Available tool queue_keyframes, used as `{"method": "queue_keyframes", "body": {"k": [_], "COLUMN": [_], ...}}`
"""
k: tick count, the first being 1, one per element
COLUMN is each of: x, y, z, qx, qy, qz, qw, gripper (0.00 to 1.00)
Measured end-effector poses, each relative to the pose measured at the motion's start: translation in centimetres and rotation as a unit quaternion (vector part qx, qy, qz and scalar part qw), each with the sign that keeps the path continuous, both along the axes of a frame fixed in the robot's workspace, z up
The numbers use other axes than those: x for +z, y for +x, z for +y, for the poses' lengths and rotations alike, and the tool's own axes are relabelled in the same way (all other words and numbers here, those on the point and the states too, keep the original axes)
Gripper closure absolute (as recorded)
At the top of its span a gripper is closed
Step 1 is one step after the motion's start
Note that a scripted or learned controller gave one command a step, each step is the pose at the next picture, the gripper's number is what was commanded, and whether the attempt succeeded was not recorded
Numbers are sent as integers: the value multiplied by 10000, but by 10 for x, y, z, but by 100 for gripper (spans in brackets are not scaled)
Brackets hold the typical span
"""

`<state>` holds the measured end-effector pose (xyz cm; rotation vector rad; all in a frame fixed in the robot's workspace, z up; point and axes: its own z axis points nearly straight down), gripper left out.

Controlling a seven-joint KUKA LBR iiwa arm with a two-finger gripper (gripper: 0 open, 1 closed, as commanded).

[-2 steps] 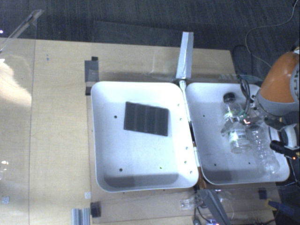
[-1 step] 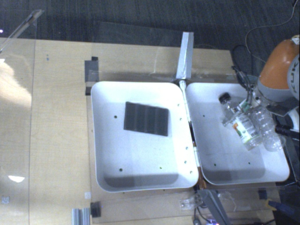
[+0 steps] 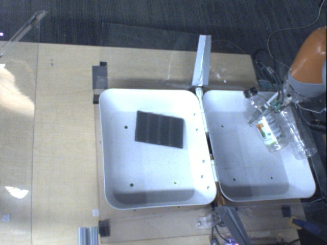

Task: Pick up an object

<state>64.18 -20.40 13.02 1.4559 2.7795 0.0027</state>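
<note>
Two white bins side by side on the counter (image 3: 61, 152), which is light wood.

Left bin (image 3: 110, 152): a dark ribbed rectangular pad (image 3: 159, 129) lying flat, far-centre of the bin floor, slightly rotated, apart from all four walls.

Right bin (image 3: 230, 157): a clear plastic bottle (image 3: 266, 124) in the far-right part. Dark cap points far-left, close to the far wall; body runs toward near-right. There is a label with green and red print near the bottle's middle. It looks to be lying on its side or slightly tilted; I cannot tell whether it touches the bin floor. More clear, crinkled plastic (image 3: 299, 139) sits just to the right of the bottle, next to the right wall; edges are hard to separate from the bottle.

Arm (image 3: 309, 65) enters at the far-right corner: orange band on top, grey section below it, over the far-right edge of the right bin. The jaws (image 3: 278, 102) sit right at the bottle's upper portion, just below the grey wrist. The small, cluttered area is mixed with transparent plastic glare, so I cannot tell if the jaws are released or clenched, or whether the bottle sits between them.

A metal post (image 3: 201, 60) stands at the far end of the gap between the bins. Black brackets (image 3: 100, 78) sit at the far-left corner of the left bin. Cables (image 3: 306, 22) run along the right side, beyond the counter.
</note>
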Motion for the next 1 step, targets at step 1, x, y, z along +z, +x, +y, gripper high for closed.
{"method": "queue_keyframes", "body": {"k": [1], "x": [-42], "y": [16], "z": [5], "qx": [745], "qy": [156], "qz": [389], "qw": [9963], "gripper": [0]}}
